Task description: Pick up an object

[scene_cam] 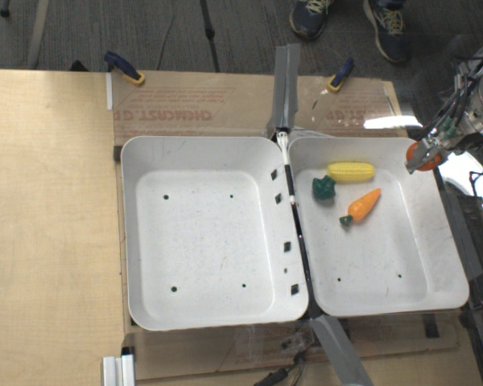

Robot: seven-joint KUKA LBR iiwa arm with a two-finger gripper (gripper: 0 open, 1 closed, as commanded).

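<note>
Corn (351, 171), the toy carrot (363, 205) and a small green vegetable (324, 188) lie near one another in the upper part of the right bin (435, 288), and you can take any of the three. Your gripper (419, 159) sits at that bin's upper right rim with nothing visibly between it and the toys, though how far it is spread you cannot tell at this size. I'd judge the carrot the easiest target: it lies apart from the others, so come down over its thick middle, square across its slanted axis.
</note>
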